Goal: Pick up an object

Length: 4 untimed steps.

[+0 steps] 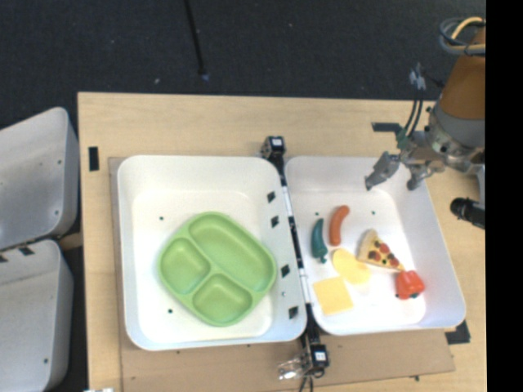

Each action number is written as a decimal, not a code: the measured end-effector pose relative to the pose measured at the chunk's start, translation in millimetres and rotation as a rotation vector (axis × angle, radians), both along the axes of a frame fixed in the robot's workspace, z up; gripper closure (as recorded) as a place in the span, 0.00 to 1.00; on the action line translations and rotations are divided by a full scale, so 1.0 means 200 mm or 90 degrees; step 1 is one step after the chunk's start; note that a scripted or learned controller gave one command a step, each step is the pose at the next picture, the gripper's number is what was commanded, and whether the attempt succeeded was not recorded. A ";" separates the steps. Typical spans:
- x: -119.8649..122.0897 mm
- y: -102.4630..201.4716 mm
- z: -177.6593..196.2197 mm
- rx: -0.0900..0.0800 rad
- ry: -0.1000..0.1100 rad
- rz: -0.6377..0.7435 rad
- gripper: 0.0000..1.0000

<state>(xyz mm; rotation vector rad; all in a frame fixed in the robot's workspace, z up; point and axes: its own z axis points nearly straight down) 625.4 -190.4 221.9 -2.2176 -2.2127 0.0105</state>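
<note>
Fingers (382, 171) of the gripper (396, 172) hang spread and empty above the right bin's (425, 219) far edge. Toy foods lie mid-bin: sausage (338, 224), green pepper (318, 239), pizza slice (379, 251), cheese squares. The sausage looks light, stiff and smooth; pinch across its narrow middle. Open floor surrounds it, though the pepper lies just beside it.

Arm cut off at right edge
Only the wrist of the arm (462, 109) is seen; white chairs (33, 243) are cropped at left.
</note>
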 end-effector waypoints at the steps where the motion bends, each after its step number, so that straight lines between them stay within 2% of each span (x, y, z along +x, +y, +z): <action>1: 0.01 0.00 0.03 -0.001 -0.007 0.002 0.00; 3: 0.00 0.05 -0.53 -0.001 -0.005 0.002 0.00; 4: 0.00 0.04 -0.60 -0.003 -0.007 0.002 0.00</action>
